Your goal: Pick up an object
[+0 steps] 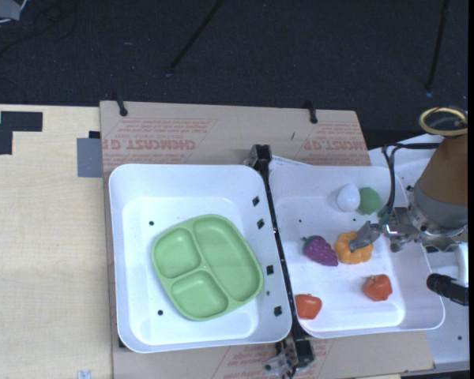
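Approach step: the gripper [369, 238] hangs low in the right bin [415, 322], its fingertips at the orange toy pepper [351, 248], beside the purple grapes [320, 250]. Whether the fingers are spread or pinched cannot be told. Next, probably, closing squarely on the pepper before lifting.

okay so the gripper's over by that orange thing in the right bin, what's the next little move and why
Probably a short descent onto the orange toy. The gripper sits at its right edge, with the purple grapes close on the left, so dropping straight down seems safer than sliding sideways.
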{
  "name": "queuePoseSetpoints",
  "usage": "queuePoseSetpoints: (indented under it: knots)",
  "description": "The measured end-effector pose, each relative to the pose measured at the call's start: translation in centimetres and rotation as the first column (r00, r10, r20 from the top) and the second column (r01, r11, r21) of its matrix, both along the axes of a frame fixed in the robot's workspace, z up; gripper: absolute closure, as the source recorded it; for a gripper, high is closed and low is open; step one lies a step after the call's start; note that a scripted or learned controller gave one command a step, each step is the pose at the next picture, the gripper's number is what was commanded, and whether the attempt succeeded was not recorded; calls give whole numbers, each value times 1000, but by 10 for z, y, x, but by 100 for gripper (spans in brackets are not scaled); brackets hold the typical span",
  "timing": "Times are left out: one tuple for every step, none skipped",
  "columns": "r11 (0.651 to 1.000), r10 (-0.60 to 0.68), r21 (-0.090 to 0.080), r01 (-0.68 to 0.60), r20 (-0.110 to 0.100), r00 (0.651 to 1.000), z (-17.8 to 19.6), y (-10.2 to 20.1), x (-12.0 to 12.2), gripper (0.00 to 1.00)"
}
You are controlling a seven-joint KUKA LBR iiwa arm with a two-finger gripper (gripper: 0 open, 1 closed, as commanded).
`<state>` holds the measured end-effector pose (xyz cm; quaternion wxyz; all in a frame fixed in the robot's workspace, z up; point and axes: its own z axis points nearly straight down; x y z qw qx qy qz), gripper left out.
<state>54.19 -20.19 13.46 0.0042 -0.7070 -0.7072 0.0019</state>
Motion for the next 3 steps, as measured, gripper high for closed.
queuePoseSetpoints:
  knots:
    - [1000, -1, -2, 1, 5, 1000, -49, 1, 0, 0]
    - [1000, -2, -2, 2, 5, 1000, -36, 0, 0, 100]
    - [1000, 1, -3, -1, 9, 1000, 6, 3, 0, 100]
